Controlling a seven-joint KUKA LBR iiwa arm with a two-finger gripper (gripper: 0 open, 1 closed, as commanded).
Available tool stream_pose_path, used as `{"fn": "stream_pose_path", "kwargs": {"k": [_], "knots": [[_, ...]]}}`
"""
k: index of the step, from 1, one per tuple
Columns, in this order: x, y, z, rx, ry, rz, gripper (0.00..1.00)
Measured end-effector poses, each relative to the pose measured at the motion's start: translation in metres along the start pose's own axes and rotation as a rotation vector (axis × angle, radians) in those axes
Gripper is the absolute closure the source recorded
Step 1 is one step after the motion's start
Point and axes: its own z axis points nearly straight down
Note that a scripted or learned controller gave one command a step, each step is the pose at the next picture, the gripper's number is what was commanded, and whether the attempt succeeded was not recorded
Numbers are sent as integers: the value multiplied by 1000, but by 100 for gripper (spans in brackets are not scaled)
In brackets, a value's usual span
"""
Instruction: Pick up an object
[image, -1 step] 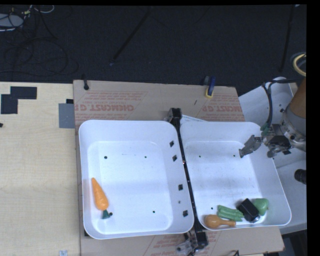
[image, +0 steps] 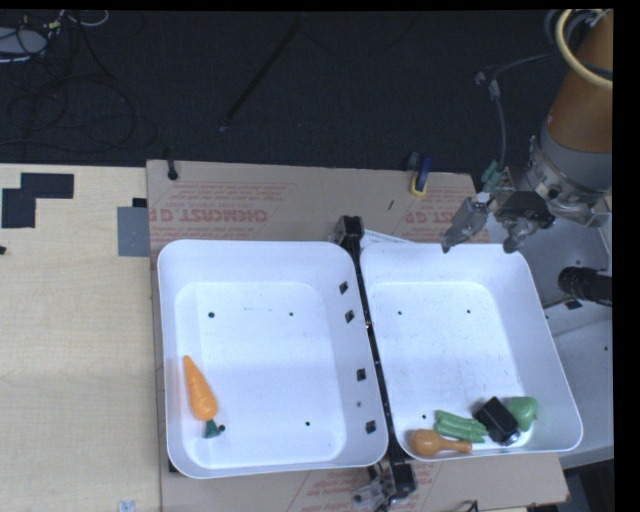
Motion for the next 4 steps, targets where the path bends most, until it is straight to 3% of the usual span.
{"fn": "stream_pose_path", "kwargs": {"k": [1,2,3,4], "knots": [[-6,-3,-1,17,-2,9,100],[-37,47,123,21,-2,14,100],[-11,66,63,9,-2,10,100],[18,66,41,12,-2,10,100]]}}
